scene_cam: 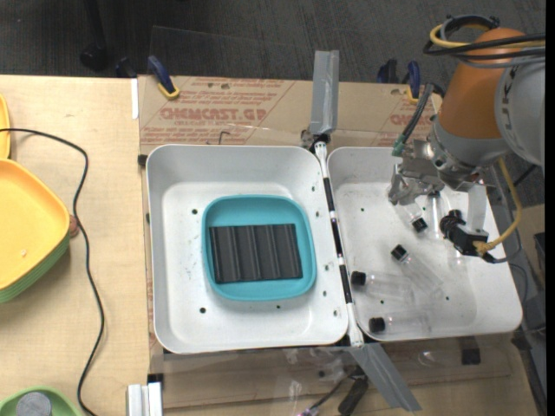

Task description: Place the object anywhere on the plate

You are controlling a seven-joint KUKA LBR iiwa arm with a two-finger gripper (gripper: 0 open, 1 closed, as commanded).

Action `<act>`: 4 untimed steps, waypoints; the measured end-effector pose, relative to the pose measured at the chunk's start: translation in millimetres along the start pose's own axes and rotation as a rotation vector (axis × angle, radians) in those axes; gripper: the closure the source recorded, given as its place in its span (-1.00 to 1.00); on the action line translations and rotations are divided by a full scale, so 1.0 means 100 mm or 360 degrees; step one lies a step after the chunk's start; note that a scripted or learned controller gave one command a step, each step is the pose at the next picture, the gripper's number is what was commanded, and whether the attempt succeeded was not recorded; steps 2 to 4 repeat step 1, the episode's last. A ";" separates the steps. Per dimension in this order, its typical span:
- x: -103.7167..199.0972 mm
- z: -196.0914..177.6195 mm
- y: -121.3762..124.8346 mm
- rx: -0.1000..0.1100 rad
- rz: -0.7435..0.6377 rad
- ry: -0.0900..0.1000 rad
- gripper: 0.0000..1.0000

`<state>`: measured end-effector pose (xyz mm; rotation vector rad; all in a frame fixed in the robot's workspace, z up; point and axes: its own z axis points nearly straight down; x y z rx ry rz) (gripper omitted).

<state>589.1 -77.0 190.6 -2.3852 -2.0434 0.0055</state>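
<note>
A teal plate (257, 250) with a dark ridged centre lies in the left bin (173, 258). The right bin (486, 310) holds several small black pieces, one near the middle (399, 253) and one just below the gripper (420, 224). A clear, hard-to-see item (416, 277) lies among them. My gripper (413, 189) hangs over the upper part of the right bin, above and slightly right of the middle black piece. I see nothing held in it.
More black pieces sit by the divider (356, 277) and at the right bin's front (376, 324). A cable and black connector (460, 232) dangle right of the gripper. Yellow dishes (26, 232) and a black cord lie on the bench at left.
</note>
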 end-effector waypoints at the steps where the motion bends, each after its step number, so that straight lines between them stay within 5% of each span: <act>1: 0.00 0.00 0.00 0.0000 0.0000 0.0000 -1.00; 4: 0.00 0.00 0.00 0.0000 0.0000 0.0000 -1.00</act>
